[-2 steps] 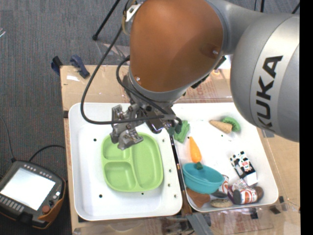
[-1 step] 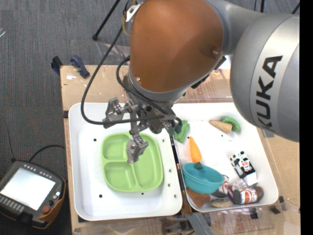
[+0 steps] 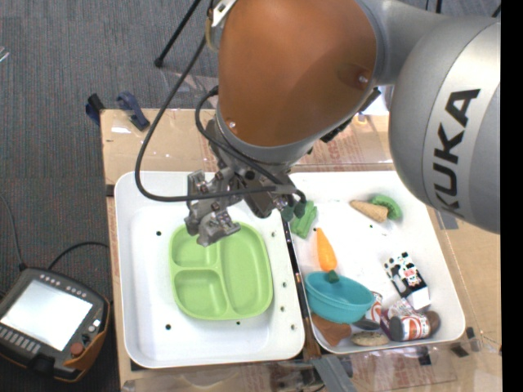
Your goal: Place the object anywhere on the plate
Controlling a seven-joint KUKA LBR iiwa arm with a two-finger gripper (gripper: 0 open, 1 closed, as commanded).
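A light green divided plate (image 3: 222,278) lies in the left white bin (image 3: 147,333). My gripper (image 3: 212,228) hangs low over the plate's far left corner, with grey metal parts and black cables above it. From this angle I cannot tell whether anything is in it. A small green object (image 3: 305,217) sits at the divide between the bins, just right of the wrist. An orange carrot (image 3: 326,250) lies in the right bin near it.
The right bin (image 3: 445,268) holds a teal bowl (image 3: 338,297), a tan and green vegetable (image 3: 377,209), a black-and-white toy (image 3: 406,278), a can (image 3: 410,326) and brown pieces. The arm's big orange band (image 3: 286,64) hides the bins' far side. A tablet (image 3: 49,313) lies left of the bench.
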